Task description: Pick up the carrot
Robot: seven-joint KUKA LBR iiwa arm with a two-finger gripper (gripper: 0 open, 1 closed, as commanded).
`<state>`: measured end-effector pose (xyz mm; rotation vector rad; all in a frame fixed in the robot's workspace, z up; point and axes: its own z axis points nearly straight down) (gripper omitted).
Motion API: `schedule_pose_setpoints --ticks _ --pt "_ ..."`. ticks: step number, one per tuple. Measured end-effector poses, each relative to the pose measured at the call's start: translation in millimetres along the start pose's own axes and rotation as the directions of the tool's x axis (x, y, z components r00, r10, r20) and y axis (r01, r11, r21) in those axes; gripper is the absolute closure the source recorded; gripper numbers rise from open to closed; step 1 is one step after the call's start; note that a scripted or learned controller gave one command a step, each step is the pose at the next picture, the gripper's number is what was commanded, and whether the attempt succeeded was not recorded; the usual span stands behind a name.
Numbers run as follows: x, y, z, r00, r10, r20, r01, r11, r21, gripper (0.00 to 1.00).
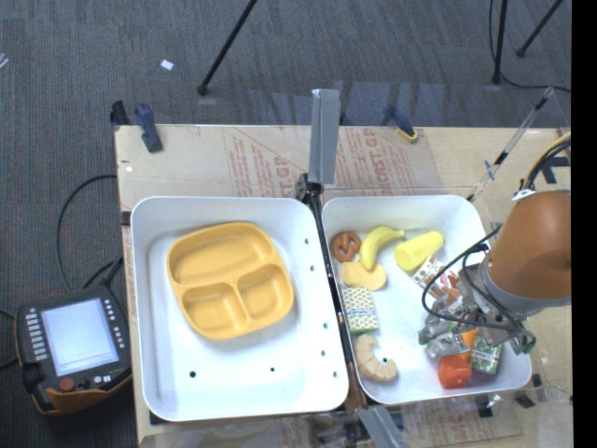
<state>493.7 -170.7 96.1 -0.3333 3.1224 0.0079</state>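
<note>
The arm (532, 250) reached into the right bin (466, 211), its jaws low over the near right corner among cables. How far they stood open could not be told. A small orange piece, perhaps the carrot (466, 339), showed just beneath them; its long axis could not be made out. A red item (454, 371) lay nearby. The yellow divided tray (230, 279) sat in the left bin (149, 343).

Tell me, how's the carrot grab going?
Gripper low in right bin, fingers hidden. Carrot partly visible beneath it, hold unconfirmed. Tomato and carton crowd close.
</note>
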Motion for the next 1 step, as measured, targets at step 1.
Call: schedule_pose_setpoints --ticks 1 --pt "-16.2 -11.9 -73.6 0.945 -0.326 0.001 0.326 0.945 0.004 1.00"
